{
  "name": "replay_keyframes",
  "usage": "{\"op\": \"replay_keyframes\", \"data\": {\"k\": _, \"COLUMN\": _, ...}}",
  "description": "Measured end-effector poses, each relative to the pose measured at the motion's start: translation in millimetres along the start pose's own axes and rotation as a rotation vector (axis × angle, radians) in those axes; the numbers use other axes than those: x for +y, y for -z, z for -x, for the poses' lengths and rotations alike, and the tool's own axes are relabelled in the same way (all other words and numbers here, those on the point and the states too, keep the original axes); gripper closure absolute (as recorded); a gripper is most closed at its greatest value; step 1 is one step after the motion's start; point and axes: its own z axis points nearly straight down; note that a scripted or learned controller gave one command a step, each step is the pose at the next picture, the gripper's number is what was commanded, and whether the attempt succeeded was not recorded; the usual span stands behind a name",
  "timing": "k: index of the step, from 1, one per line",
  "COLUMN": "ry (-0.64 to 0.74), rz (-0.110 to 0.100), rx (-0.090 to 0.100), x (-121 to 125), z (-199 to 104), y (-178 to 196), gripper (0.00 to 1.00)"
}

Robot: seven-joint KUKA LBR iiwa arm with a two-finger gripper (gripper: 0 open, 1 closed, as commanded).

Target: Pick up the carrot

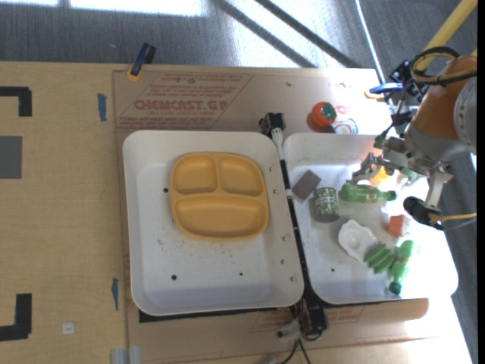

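**Orange carrot not yet secured**

Orange carrot (pixel 396 224) lies in the right bin (pixel 356 294), near its right wall, between the green bottle (pixel 365 195) and the green pods (pixel 389 257). The gripper (pixel 386 165) hangs over the bin's upper right part, well short of it. How far the claw stands open cannot be told; nothing is seen in its grasp. Judgement: approach stage; descent, grasp and lift all remain.

A yellow plastic plate with three compartments (pixel 220 195) lies in the left white bin (pixel 144 279). In the right white bin (pixel 333 283) there are a grey square block (pixel 306 183), a small green can (pixel 326 204), a green plastic bottle (pixel 364 195) lying on its side, a white fried-egg toy (pixel 354 240) and a bunch of green pods (pixel 391 256). A red tomato toy (pixel 323 114) sits on the cardboard behind the bins
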Motion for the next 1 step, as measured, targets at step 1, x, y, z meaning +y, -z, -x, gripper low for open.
{"op": "replay_keyframes", "data": {"k": 1, "ry": -0.326, "rz": 0.003, "rx": 0.002, "x": -50.9, "z": 13.4, "y": 0.8, "gripper": 0.0}}
